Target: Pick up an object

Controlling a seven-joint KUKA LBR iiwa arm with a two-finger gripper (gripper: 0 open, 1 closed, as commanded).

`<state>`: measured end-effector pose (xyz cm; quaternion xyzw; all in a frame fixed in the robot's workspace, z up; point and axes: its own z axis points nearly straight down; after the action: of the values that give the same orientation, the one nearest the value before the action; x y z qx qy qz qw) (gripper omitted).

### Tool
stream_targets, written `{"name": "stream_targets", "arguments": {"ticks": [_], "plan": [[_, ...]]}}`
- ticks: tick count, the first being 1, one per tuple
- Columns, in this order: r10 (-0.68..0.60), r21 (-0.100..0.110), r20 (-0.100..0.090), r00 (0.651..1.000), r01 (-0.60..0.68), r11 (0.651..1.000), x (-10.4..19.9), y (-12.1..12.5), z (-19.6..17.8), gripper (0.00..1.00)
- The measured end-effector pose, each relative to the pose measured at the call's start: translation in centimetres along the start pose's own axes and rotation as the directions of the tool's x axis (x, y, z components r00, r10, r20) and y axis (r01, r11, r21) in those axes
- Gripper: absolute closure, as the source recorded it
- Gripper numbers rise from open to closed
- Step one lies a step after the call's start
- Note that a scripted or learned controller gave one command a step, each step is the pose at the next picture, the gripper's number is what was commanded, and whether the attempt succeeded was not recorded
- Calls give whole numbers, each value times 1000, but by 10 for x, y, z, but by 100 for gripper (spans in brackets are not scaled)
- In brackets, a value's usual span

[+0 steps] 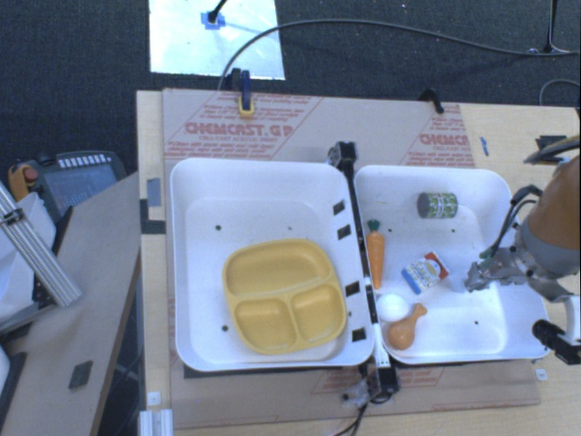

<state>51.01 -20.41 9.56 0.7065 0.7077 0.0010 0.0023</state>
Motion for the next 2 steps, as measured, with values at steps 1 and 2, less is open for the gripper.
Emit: {"name": "stream_targets", "arguments": {"ticks": [1,2], "plan": [[-3,-2,0,1000,3,1000,9,6,-55,100],[-2,-1,1,1000,2,1000,1,7,-101,100]]}}
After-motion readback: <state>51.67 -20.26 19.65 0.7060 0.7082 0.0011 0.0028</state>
